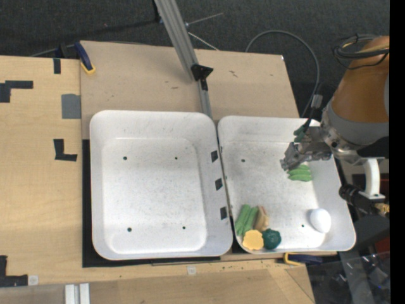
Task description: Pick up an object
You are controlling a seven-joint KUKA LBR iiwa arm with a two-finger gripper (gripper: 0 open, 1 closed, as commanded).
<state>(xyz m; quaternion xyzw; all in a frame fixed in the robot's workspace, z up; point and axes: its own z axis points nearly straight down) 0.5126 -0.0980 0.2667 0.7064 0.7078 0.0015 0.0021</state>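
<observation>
My gripper (pixel 296 161) reaches in from the right over the right bin (pixel 266 132), low at its right side. A light green object (pixel 301 174) lies right under and beside the fingertips; whether it sits between them is hidden. At the bin's front lie a green pod-shaped piece (pixel 244 218), a tan piece (pixel 261 219), a yellow round object (pixel 253 240) and a dark green object (pixel 271 239). A white egg-shaped object (pixel 319 220) rests near the front right corner.
The left bin (pixel 101 170) stands beside the right one, with a shared ridge between them. A slanted metal pole (pixel 180 33) rises from behind the bins. A black cable (pixel 278 40) loops over the bench at the back right.
</observation>
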